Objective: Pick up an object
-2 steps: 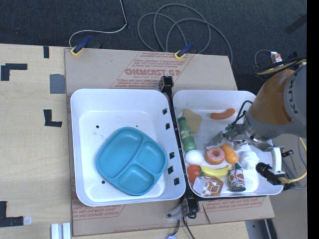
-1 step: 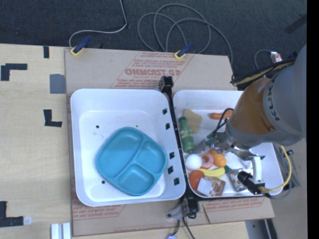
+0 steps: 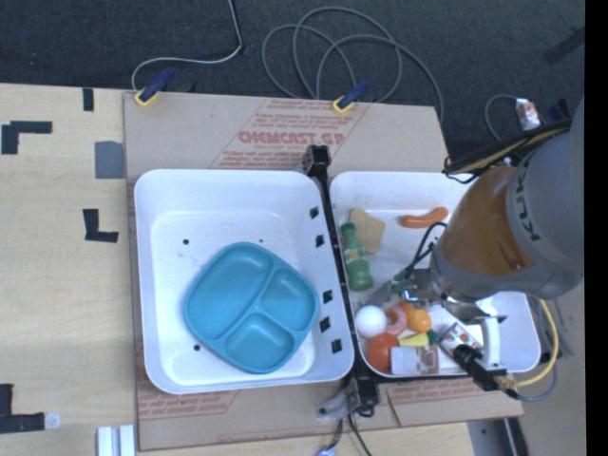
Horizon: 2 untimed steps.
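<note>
The arm's grey and orange wrist fills the right side of the frame and hangs low over the right bin (image 3: 432, 183), with the gripper (image 3: 418, 302) sunk among the cluttered objects at the bin's lower middle. Whether its fingers are apart or together I cannot tell; the wrist housing hides them, and nothing can be seen between them.

The likeliest targets lie packed directly under and to the lower left of the gripper: a white ball (image 3: 370, 321), an orange fruit-like piece (image 3: 414, 319) just right of it, a red-orange round object (image 3: 379, 352) at the bin's lower edge, and a small boxed item (image 3: 416, 358) beside that. Up and to the left of the gripper lies a green bottle (image 3: 357, 260), its long axis running roughly top to bottom in the frame, touching a pale yellow block (image 3: 369, 228). An orange sausage-shaped toy (image 3: 423, 218) lies apart near the upper wall, long axis left to right.

The left bin (image 3: 152, 198) holds a blue divided plate (image 3: 251, 306), well away from the gripper.

In my judgement the orange piece sits closest to the gripper, so a grasp there needs barely any sideways shift.
</note>
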Tool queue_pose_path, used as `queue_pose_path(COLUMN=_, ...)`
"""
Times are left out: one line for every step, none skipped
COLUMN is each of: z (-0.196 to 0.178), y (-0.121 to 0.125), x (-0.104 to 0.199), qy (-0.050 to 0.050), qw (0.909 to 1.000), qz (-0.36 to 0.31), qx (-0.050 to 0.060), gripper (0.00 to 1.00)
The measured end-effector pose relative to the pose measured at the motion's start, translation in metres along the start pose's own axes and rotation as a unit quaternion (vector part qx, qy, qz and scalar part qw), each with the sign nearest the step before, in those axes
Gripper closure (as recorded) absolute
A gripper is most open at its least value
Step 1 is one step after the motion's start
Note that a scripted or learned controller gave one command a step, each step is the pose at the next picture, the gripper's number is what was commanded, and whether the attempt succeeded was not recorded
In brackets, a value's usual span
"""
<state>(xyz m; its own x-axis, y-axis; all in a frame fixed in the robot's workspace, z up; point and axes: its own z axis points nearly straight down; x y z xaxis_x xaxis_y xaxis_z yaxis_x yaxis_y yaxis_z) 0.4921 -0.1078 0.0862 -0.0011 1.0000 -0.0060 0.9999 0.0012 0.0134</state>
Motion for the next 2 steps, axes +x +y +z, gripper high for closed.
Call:
queue_pose_path(z=-0.008, y=0.000, x=-0.001, qy=0.000, qw=1.0000, qz=0.000, qx=0.002, gripper=1.00)
queue_pose_path(z=-0.101, y=0.052, x=0.096, qy=0.005, qw=1.0000, qz=-0.006, qx=0.003, gripper=1.00)
